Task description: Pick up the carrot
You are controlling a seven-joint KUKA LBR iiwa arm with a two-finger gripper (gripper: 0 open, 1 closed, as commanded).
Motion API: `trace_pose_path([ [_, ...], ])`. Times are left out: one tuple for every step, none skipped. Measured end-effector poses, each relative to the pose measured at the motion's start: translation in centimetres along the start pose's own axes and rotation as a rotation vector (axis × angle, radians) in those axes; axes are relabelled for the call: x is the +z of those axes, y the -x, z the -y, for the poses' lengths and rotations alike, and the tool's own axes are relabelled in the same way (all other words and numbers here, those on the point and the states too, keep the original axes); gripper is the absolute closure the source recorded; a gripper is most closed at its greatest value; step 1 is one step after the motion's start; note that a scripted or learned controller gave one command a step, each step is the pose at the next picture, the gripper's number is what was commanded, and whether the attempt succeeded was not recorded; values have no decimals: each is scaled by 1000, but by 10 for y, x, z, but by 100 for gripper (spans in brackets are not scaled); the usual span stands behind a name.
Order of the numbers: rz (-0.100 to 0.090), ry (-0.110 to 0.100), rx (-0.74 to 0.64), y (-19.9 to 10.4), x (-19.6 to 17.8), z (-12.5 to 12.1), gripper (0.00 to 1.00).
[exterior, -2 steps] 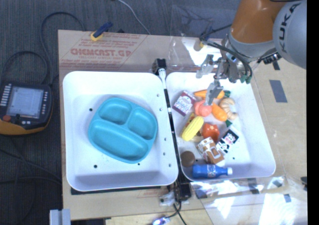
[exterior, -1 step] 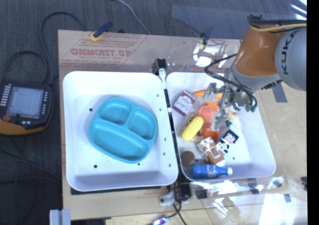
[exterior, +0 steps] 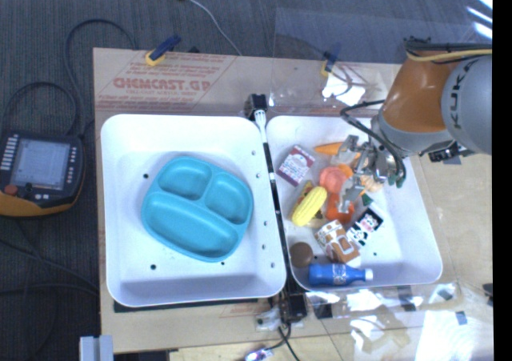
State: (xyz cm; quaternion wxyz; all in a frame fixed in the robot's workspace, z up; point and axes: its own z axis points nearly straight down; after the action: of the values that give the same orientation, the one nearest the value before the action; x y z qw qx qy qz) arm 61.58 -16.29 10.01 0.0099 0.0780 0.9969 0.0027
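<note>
I have one fixed camera, set high above the bench [exterior: 160, 79] and looking down at a slant. It takes in both white bins [exterior: 128, 215], side by side, plus dark floor at the far and left edges.

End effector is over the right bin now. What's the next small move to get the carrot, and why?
Probably nudge the end effector a little toward the bin's far-left side, then descend. The carrot lies just beyond it near the back of the right bin, above the orange-red toys, with nothing seen between the fingers yet.
</note>
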Motion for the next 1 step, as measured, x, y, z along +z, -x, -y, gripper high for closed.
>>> trace_pose_path([
  [19, -6, -3, 6, -16, 0, 100],
])
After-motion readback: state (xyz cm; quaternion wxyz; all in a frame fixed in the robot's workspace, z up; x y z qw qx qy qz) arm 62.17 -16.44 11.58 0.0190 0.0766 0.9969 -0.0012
